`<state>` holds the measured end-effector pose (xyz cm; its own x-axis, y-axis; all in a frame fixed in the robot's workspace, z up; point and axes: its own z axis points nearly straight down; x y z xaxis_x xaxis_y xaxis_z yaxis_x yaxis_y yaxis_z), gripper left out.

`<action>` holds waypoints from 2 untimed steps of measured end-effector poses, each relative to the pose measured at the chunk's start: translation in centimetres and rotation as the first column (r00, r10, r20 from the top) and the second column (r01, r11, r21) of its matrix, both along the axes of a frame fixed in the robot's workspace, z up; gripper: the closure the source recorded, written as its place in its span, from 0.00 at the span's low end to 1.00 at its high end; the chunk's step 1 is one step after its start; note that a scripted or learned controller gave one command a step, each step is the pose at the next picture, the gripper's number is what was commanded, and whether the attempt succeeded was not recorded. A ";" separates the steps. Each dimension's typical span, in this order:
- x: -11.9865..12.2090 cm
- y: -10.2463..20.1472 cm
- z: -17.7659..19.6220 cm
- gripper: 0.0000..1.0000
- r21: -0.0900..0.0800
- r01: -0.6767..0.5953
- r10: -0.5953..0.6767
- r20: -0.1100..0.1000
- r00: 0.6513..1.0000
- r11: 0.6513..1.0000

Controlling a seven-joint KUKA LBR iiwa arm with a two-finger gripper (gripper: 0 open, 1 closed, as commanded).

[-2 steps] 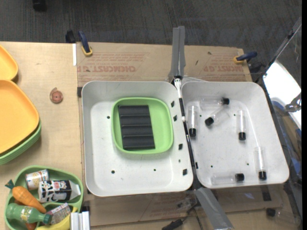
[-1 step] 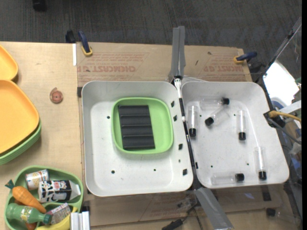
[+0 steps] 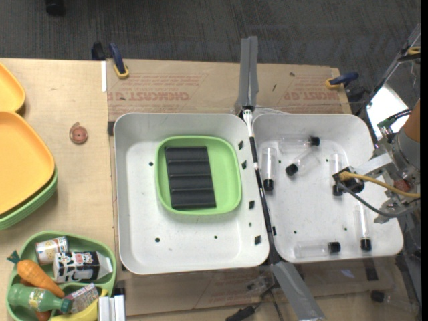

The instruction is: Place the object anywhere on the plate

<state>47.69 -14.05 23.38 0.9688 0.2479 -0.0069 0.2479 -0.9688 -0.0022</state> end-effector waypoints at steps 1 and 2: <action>0.0 -6.3 2.4 0.00 0.000 -0.076 0.076 0.002 0.997 0.997; 0.0 -1.2 0.4 0.00 0.001 -0.091 0.091 0.001 0.996 0.996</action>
